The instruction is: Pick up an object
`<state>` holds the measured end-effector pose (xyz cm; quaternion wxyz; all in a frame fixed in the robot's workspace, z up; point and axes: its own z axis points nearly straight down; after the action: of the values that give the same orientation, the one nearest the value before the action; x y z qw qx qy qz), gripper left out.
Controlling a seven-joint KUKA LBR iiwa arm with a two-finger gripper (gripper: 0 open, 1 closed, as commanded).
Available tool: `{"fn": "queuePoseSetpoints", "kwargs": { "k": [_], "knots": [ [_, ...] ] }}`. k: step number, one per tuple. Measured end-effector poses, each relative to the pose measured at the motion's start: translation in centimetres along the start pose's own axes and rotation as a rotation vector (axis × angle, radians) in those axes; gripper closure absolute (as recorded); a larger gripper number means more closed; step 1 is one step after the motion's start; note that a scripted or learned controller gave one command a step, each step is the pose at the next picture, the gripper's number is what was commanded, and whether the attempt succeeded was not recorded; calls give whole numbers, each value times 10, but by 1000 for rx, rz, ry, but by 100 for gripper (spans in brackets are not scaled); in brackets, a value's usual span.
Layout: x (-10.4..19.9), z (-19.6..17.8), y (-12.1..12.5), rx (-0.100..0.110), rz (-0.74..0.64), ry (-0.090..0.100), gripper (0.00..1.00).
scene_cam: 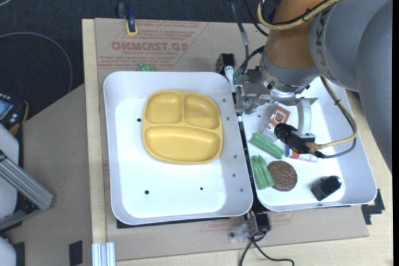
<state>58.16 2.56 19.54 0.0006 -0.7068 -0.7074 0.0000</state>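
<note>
My gripper (248, 98) hangs low over the far left part of the right bin (355, 187), close to the wall between the two bins. Just right of it lies an orange and white packet (278, 118). A green pod-shaped piece (267, 146) lies nearer the front, with a second green piece (262, 173) beside a brown round disc (285, 175). A small black block (326, 187) rests in the bin's front right corner. I see nothing between the gripper and the bin floor that it holds.
The left bin (124, 152) carries a yellow divided plate (182, 126) in its far half. A thin red and blue item (303, 156) lies mid-bin on the right. The grey arm with its orange band (299, 15) covers the right bin's far side.
</note>
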Motion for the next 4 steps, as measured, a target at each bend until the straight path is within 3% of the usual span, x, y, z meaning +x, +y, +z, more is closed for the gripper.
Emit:
{"fn": "queuePoseSetpoints", "kwargs": {
  "k": [1, 2, 3, 4],
  "knots": [
    [33, -52, -32, -5, -3, 1, 100],
    [31, -49, -32, -1, 0, -1, 0],
    [56, -107, -53, -7, -3, 1, 0],
    [116, -294, -67, -21, -6, 7, 0]
  ]
}}
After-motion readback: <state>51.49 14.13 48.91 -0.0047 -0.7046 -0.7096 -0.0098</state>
